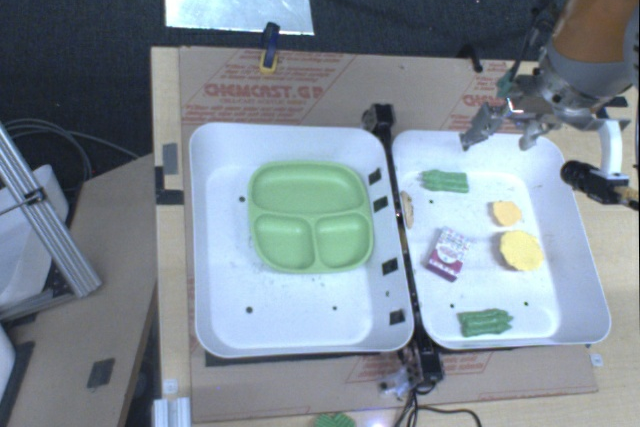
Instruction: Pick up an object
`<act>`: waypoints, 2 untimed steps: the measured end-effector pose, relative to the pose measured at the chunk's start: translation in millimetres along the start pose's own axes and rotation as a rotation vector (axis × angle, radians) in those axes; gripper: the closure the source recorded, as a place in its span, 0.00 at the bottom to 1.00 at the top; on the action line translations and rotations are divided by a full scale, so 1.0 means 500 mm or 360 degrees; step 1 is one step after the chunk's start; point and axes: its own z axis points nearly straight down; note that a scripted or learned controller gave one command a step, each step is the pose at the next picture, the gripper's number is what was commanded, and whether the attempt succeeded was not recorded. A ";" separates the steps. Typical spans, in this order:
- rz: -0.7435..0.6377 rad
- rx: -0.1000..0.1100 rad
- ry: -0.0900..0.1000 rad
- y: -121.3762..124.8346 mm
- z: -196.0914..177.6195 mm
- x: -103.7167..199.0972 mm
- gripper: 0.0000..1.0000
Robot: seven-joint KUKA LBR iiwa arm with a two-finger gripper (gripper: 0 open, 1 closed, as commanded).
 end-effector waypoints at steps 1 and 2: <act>0.0012 0.0013 0.0002 -0.145 0.114 -0.076 0.00; 0.0009 0.0001 -0.0001 -0.137 0.188 -0.209 0.00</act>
